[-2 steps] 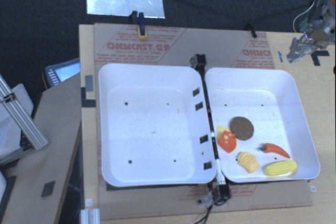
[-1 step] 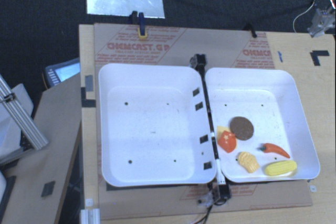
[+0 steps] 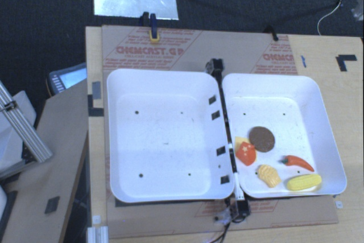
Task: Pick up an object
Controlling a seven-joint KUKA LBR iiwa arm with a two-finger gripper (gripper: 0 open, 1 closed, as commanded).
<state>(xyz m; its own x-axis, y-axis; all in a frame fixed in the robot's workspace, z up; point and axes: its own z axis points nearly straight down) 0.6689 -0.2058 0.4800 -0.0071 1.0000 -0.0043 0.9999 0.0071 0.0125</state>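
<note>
In the right bin [image 3: 318, 99] all the small things lie gathered toward its near corner: a brown disc [image 3: 262, 139], a red-and-yellow piece [image 3: 245, 152] touching the disc's lower left edge, a pale yellow lump [image 3: 269, 176], a red pepper [image 3: 298, 163] and a yellow corn cob [image 3: 303, 182] close to the near rim. The left bin [image 3: 162, 82] shows bare white floor with a few dark dots. Nothing is lifted — every item rests on the bin floor, so by my reading the pick is not yet begun and the whole of it is left: choosing one thing, coming down on it, closing and raising. As for the pincer, I cannot tell its state from here. The brown sheet [image 3: 187, 45] on the desk [image 3: 94, 37] carries red print, "CHEMCAST GP" (repeated at a slant near the far right corner, where it is harder to read).
</note>
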